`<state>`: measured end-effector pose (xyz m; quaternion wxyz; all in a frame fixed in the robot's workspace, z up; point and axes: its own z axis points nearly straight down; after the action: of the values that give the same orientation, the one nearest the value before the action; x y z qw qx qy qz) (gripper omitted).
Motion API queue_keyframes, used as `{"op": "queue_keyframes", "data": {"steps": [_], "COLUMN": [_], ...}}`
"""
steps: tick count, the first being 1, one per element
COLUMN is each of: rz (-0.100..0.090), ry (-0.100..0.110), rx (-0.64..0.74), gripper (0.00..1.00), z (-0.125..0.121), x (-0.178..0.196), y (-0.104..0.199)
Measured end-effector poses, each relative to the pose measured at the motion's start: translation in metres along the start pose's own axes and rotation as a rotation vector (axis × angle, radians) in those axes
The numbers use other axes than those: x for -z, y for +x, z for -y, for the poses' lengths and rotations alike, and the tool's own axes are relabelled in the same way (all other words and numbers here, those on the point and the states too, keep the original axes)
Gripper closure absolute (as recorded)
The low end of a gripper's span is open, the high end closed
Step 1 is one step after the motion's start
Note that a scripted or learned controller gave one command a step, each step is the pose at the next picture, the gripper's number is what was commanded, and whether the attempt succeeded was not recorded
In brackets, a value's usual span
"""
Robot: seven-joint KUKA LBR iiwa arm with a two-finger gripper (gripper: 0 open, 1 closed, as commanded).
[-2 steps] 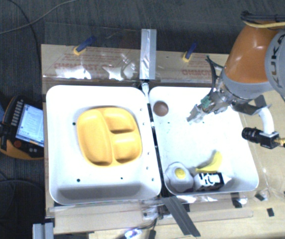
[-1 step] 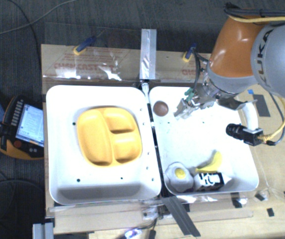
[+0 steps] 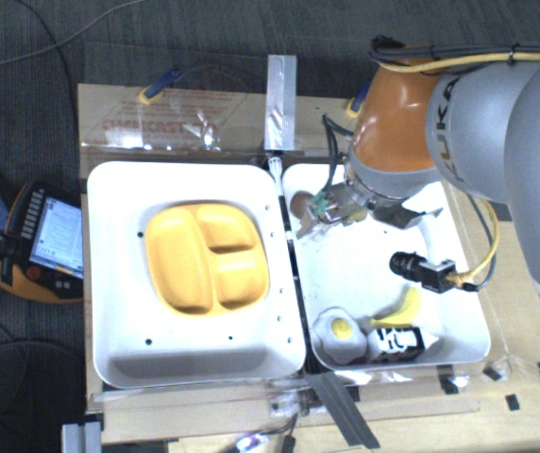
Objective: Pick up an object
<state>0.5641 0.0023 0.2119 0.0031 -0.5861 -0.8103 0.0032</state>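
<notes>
The gripper (image 3: 331,206) sits low over the right bin (image 3: 459,347), toward its ten o'clock corner, just beside a small brown object (image 3: 300,202); how it stands cannot be told (the wrist hides it). At six o'clock lie a yellow banana (image 3: 400,308), a white lidded cup (image 3: 338,336) and a black box (image 3: 404,341). The left bin (image 3: 119,347) holds a yellow divided tray (image 3: 204,258).

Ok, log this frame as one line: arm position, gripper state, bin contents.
arm: over right bin far-left corner | gripper: state unclear | left bin: yellow divided tray | right bin: banana, yellow-capped container
</notes>
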Motion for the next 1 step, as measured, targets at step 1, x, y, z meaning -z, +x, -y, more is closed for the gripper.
{"op": "queue_keyframes", "data": {"steps": [1], "rz": [0.002], "ry": [-0.002], "rx": [-0.185], "gripper": [1.00], "z": [-0.0344], "x": [-0.0305], "y": [-0.0876]}}
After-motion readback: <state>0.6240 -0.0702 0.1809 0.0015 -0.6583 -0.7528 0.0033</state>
